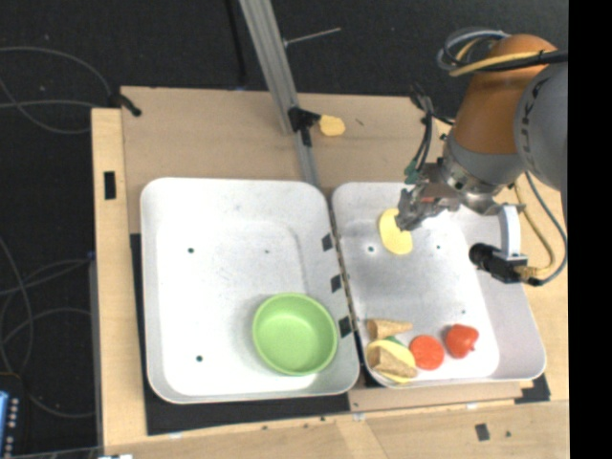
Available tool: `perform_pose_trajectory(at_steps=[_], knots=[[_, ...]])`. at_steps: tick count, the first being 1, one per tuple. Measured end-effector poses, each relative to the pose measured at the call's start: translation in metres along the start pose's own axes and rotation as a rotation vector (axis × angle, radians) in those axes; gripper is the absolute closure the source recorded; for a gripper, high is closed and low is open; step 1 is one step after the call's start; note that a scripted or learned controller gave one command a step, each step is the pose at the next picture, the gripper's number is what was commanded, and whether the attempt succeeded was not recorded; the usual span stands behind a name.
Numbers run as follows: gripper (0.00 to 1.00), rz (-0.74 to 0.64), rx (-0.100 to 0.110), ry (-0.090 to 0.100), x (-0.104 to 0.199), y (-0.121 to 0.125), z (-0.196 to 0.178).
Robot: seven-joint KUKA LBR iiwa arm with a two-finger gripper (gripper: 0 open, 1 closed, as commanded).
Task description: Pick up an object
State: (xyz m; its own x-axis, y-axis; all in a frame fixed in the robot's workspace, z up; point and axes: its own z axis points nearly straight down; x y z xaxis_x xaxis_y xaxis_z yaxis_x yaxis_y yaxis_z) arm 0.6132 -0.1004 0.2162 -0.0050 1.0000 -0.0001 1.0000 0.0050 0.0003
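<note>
Grabbing time, I think: my grey two-finger gripper point(409, 214) sits on the flat round yellow piece point(394, 234) in the right white bin point(497, 347). I cannot tell if it is open or holds anything, so next I lift slowly and look.

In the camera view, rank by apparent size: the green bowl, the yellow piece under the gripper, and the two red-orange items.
1. green bowl, clearly largest.
2. yellow piece, partly hidden by the gripper.
3. orange ball and red item: look alike, unranked.

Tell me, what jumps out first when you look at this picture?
The big grey and orange robot arm at the top right, its hand just above a yellow piece in the right bin. Then the green bowl in the left bin's near corner.
</note>
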Motion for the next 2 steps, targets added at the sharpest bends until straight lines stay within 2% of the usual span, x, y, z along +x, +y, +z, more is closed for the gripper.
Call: perform_pose_trajectory(at_steps=[2], knots=[[1.00,-0.003,-0.001,0.003,0.089,-0.037,-0.025]])
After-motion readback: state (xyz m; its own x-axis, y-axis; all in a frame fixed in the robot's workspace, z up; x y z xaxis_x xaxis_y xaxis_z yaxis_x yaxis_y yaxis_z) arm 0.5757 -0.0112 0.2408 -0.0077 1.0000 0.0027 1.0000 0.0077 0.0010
